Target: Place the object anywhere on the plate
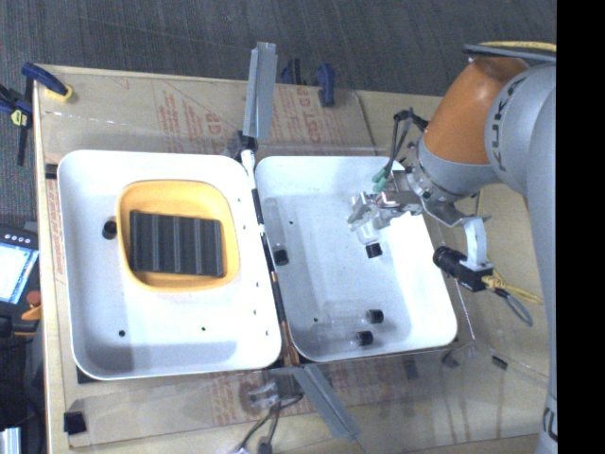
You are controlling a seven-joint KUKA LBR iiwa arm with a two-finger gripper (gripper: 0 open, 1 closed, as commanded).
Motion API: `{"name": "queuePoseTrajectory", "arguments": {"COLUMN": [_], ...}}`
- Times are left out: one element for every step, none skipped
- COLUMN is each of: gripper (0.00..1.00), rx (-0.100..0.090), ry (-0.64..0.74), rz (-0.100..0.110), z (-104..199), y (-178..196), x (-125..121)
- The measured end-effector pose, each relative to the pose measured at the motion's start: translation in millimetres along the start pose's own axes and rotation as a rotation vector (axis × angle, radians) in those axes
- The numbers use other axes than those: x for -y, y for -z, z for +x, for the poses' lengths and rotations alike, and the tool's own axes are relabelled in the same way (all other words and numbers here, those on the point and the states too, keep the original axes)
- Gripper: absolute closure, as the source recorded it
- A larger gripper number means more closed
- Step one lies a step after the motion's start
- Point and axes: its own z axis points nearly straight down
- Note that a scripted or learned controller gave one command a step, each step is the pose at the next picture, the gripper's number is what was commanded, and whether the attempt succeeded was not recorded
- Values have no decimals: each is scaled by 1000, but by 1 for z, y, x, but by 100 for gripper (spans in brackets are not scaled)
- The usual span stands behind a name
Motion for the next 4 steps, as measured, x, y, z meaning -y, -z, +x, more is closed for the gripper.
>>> {"name": "queuePoseTrajectory", "arguments": {"gripper": [100, 100, 100, 0], "rx": [-1, -2, 0, 0], "ry": [138, 301, 420, 419], "rz": [-3, 2, -2, -2], "z": [52, 108, 186, 186], "y": [11, -15, -14, -14], "x": [-32, -39, -64, -64]}}
